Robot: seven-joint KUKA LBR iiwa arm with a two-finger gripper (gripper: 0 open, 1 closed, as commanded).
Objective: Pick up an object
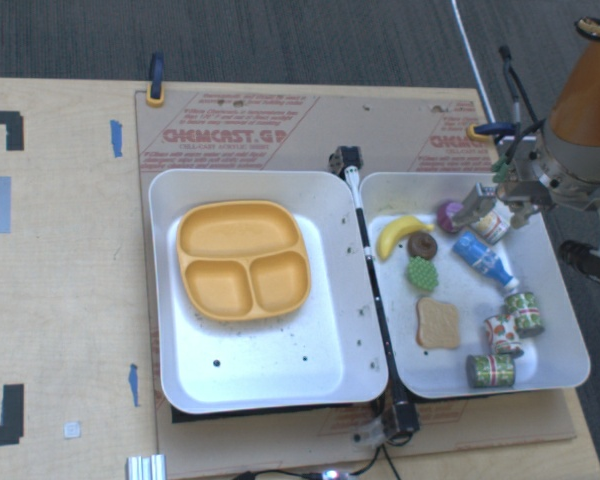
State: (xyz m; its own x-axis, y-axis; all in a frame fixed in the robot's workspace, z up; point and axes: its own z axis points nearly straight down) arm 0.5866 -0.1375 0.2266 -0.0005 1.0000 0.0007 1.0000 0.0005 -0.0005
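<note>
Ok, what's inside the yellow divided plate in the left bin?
Nothing visible: all three compartments of the yellow plate look bare. Whatever lies under it on the left bin floor is covered.

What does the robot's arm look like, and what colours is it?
The arm is a thick rounded tube with a broad orange band above a pale grey wrist. At its end sits a small grey metal gripper with two thin fingers. Thin dark cables run up beside the wrist, and a small blue piece sticks out near them.
</note>
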